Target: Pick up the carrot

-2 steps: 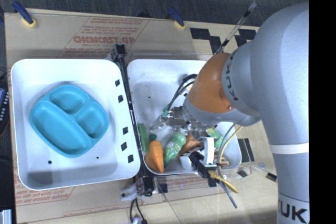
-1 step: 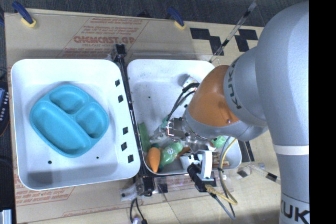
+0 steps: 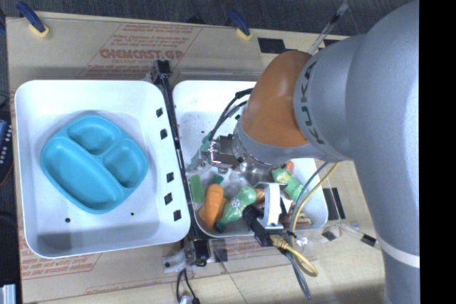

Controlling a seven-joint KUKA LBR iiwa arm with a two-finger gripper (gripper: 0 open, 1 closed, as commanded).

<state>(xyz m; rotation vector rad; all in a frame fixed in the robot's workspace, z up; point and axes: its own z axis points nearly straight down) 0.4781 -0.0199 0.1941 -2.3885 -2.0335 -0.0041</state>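
Carrot [image 3: 211,203] lies in right-hand bin [image 3: 191,105] — hand [image 3: 234,166] near it, open or closed unclear.

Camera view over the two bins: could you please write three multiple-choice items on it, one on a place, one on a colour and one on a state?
1. Where does the carrot lie?
A. in the left bin
B. in the right bin
C. on the floor

2. What colour is the divided tray in the left bin?
A. blue
B. red
C. yellow

3. How does the divided tray lie?
A. upside down
B. standing on its edge
C. flat, compartments facing up

Answers:
1 B: the carrot's orange shows among green things near the right bin's front left corner.
2 A: its whole surface is light blue.
3 C: its three hollows show from above.
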